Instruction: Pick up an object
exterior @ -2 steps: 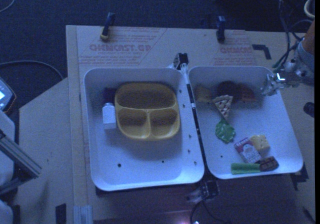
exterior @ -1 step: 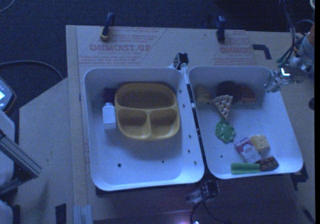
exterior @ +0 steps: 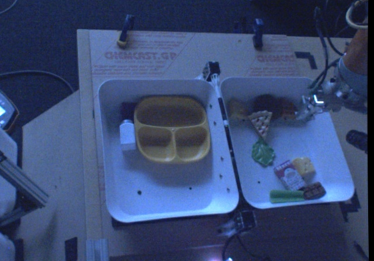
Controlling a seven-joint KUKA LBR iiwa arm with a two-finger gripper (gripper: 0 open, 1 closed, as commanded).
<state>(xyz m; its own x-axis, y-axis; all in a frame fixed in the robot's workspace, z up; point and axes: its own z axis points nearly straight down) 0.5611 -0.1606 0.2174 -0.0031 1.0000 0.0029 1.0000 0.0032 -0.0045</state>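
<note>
1. The gripper point(exterior: 308, 107) hangs over the far right part of the right bin point(exterior: 336, 143), entering from the right edge of the scene; the dim light and the slant hide the jaws, so I cannot tell how wide they stand or whether anything sits between them.
2. The nearest candidates lie just to the left of the gripper along the far wall of that bin: a dark brown lump point(exterior: 270, 104), a paler lump point(exterior: 236, 109) further left, and a pizza slice point(exterior: 261, 122) a little nearer the camera, its point aimed toward the near side.
3. So the deciding relation, as I judge it, is leftward and slightly nearward: the brown lump is near the gripper, the slice's long axis runs far-to-near.
4. Other choices lie well apart, toward the near right corner: a green leaf point(exterior: 263, 153), a red carton point(exterior: 289, 174), a yellow cheese block point(exterior: 304, 167), a green stick point(exterior: 286, 196).
5. The left bin point(exterior: 117, 155) holds a yellow divided plate point(exterior: 172, 128) and a white bottle point(exterior: 127, 135), furthest from the arm.
</note>
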